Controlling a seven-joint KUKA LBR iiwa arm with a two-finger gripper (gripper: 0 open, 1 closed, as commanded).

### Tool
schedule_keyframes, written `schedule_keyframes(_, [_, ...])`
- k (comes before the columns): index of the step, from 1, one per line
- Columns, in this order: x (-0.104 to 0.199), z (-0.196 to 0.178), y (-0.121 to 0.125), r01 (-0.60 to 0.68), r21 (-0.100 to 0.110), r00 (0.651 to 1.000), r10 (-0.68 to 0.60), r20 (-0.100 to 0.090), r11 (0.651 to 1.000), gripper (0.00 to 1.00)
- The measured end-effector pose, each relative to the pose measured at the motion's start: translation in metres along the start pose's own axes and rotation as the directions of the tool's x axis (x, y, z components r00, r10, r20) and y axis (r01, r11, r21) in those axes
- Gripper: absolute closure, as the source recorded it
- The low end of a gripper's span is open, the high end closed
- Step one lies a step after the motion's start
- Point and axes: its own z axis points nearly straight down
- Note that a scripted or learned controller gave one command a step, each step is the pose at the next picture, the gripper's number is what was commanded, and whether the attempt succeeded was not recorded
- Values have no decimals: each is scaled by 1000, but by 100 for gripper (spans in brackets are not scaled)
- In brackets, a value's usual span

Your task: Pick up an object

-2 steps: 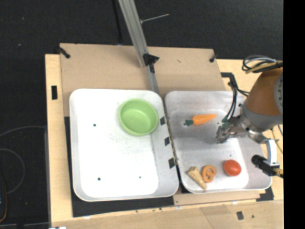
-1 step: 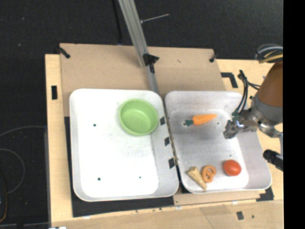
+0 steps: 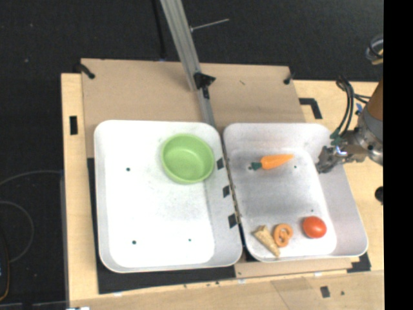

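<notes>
Right bin [image 3: 335, 192]: one carrot [image 3: 276, 162] far, one tomato [image 3: 314, 227], one pretzel [image 3: 282, 234], one wedge [image 3: 265, 239] near. Left bin [image 3: 116, 192]: one green bowl [image 3: 188, 159]. Gripper [image 3: 328, 158] at right rim, state unclear.

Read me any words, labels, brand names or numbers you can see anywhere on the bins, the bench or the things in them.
None: no readable text stands anywhere in the camera view.
The green bowl, carrot, tomato and both white bins are plain.
The small black marks on the bench are tape bits, not letters.
Any marking on the end effector is too small to read.
</notes>
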Motion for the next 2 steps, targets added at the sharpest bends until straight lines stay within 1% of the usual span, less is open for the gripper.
schedule_keyframes(1, [-1,-22,1,0,5,1000,0,-2,1000,100])
schedule_keyframes(2, [56,-24,10,5,7,1000,-5,-5,1000,100])
